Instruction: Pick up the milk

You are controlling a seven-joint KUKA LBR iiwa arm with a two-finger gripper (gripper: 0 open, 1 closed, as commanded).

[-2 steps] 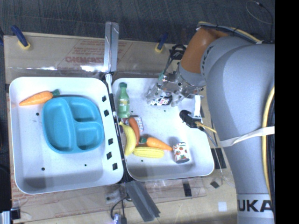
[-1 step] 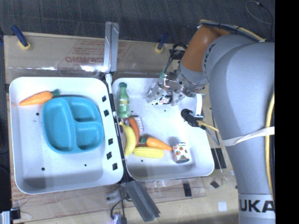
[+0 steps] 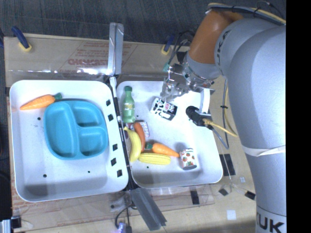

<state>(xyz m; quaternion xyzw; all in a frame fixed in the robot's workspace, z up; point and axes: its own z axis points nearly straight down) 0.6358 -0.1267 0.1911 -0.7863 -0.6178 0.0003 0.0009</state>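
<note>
floor (image 3: 73,6): dark grey carpet along the top | worktop (image 3: 141,57): brown board with faint red print — under clear film | blue clamps (image 3: 22,39) at its upper edge | light: even, overhead — soft shadows only

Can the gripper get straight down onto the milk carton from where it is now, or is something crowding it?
Probably yes. The gripper sits right above the milk carton, which lies apart from the green bottle and the banana, with bare bin floor around it.
</note>
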